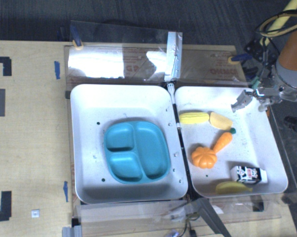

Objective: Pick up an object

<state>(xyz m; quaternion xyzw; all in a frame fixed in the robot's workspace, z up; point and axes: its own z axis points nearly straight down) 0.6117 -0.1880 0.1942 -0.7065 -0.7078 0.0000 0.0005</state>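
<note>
Two shallow white bins sit side by side on the wooden worktop (25,147). The left bin (84,102) holds a blue divided plate (136,151) with three compartments, lying flat near the middle of the bin floor.

The right bin (267,147) holds the loose things. A corn cob (194,118) lies at about 10 o'clock in that bin, close to the wall shared with the left bin, and a pale yellow piece (220,120) rests just beside it at its 3 o'clock end, apparently touching. Below these, a carrot (222,141) lies at a slant, with its thick end pointing toward 7 o'clock, where it meets a small orange pumpkin (204,157). At about 5 o'clock in the bin, a small black-and-white carton (247,174) lies on its side, and a banana (234,186) lies just beside it along the near wall at 6 o'clock.

The gripper (250,98) hangs over the right bin's 1 o'clock corner, well apart from every item, with nothing between its fingers. The view there is small and blurred, so I cannot tell how far apart the fingers stand. The grey arm (289,75) with its orange band reaches in from 3 o'clock.
</note>
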